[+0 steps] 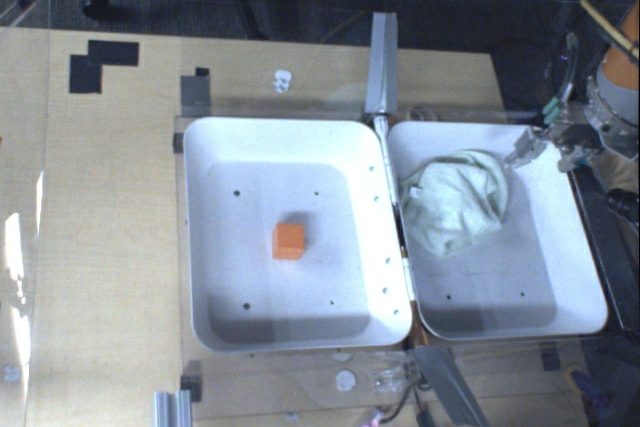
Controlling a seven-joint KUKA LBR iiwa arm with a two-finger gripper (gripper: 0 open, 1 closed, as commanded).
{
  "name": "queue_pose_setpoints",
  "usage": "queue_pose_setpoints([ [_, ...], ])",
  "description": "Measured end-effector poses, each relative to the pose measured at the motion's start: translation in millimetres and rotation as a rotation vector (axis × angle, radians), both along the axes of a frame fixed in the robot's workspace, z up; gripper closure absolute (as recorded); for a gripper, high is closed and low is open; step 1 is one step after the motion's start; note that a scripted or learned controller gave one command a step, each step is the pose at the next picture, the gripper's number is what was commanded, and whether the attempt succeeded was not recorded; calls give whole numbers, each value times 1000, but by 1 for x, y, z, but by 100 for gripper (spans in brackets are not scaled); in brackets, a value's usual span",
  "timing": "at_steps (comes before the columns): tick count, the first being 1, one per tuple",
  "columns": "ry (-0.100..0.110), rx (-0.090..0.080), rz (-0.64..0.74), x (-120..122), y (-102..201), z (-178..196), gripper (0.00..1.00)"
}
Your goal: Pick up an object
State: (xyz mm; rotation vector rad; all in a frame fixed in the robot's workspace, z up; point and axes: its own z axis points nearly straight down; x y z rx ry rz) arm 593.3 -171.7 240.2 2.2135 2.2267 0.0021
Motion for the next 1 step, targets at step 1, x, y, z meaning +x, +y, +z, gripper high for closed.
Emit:
queue_pose_setpoints([
  [1, -2, 0, 249, -30, 46, 29, 0],
])
